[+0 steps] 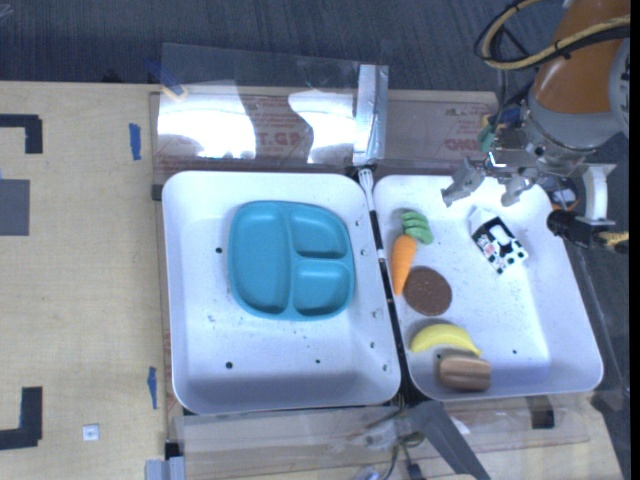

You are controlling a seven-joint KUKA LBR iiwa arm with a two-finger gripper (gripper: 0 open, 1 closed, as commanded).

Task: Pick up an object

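Camera view, near edge of the right-hand white bin (560, 363): I note a brown bread-like block (463, 371) touching a yellow toy banana (444, 339), then a brown round disc (427, 291) and an orange toy carrot with green top (403, 256). Farther back lies a small black-and-white patterned block (499, 244), well apart from these. My two-finger gripper (487, 187) hovers just beyond it, fingers spread, holding nothing. I judge that block the easiest pick: centre over it, descend straight, then close.

A turquoise divided plastic tray (292, 259) sat in the white left bin (190, 298). In the white right bin (560, 338) were an orange carrot with green top (403, 258), a brown round disc (427, 291), a yellow banana (443, 339), a tan bread-like block (464, 372) and a black-and-white patterned small object (498, 244).
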